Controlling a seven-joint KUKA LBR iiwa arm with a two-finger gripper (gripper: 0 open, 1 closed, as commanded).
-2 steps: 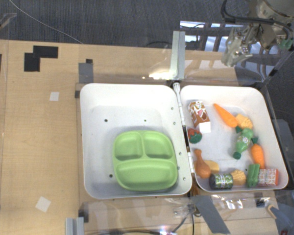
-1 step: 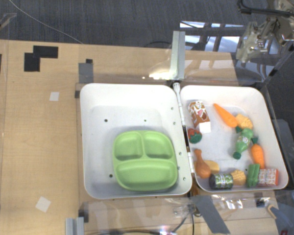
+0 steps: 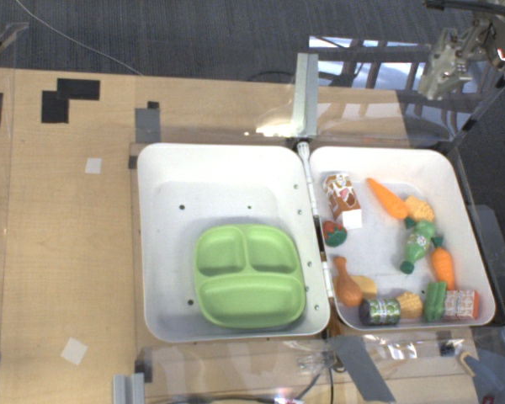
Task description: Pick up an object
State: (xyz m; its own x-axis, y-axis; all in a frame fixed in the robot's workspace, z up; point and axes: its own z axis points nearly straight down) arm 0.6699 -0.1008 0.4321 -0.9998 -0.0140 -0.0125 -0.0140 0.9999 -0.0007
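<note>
Two white bins sit side by side on the desk [image 3: 59,251]. Left bin [image 3: 164,183] holds a green plate [image 3: 249,276] with lots of bare floor around it. Right bin [image 3: 442,175] has toy food along its edges, like a carrot [image 3: 387,199], a green bottle [image 3: 416,247] and a can [image 3: 380,311]. Its middle is bare. The hand [image 3: 454,53] hangs high past the far right corner, touching nothing.

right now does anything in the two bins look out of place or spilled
Nothing stands out. The green divided plate lies flat in the left bin. The toy foods, among them a carrot, a green bottle and a dark can, lie loosely scattered inside the right bin, none over the rim.
</note>
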